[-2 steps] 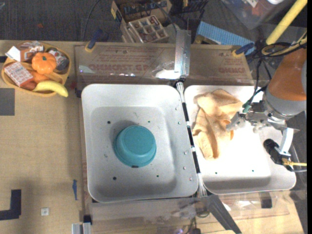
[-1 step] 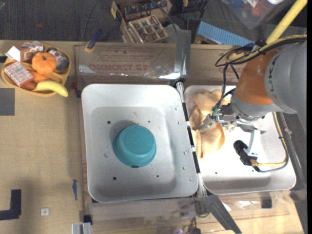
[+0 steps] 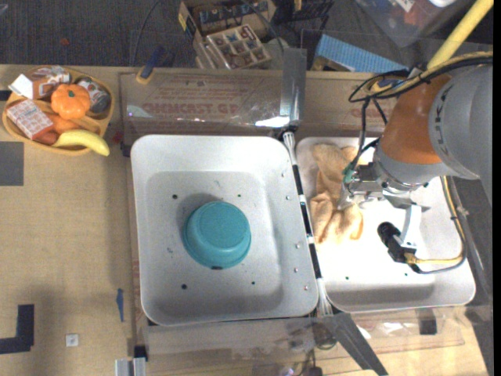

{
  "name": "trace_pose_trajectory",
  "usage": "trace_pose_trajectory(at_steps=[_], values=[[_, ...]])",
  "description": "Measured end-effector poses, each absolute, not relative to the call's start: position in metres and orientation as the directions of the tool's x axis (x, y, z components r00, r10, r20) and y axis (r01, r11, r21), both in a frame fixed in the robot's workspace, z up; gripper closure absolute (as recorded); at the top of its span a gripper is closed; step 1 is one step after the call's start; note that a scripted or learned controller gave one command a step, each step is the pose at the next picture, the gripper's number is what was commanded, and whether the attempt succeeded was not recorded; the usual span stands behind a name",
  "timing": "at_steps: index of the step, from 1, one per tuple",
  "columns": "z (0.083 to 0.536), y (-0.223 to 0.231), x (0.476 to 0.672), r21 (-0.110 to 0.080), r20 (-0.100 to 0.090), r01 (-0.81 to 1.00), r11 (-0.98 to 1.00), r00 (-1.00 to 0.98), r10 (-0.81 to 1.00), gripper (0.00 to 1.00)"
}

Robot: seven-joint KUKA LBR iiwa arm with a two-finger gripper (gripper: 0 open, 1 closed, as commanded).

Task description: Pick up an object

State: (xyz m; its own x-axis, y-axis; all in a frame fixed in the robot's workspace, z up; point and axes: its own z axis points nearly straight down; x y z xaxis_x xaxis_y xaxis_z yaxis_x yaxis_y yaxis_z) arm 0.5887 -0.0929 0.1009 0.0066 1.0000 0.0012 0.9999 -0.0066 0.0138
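A pale tan, crumpled soft object [image 3: 332,197], like a cloth or glove, lies along the left side of the right bin [image 3: 391,284]. My gripper [image 3: 350,195] reaches down from the right over its right edge, close to or touching it. An upturned teal bowl [image 3: 218,233] sits in the middle of the left bin [image 3: 156,171], well away from the gripper. The wrist hides the fingertips.
A basket [image 3: 16,124] with a banana, an orange pumpkin and small boxes stands on the bench at far left. A cardboard box edge [image 3: 203,104] runs behind the left bin. Bare white floor shows in the right bin's front half.
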Motion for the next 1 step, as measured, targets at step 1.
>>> trace_pose_trajectory(at_steps=[1], values=[[0.2052, -0.0811, 0.5899, 0.0, -0.001, 0.999, -0.053, 0.053, 0.999, 1.0]])
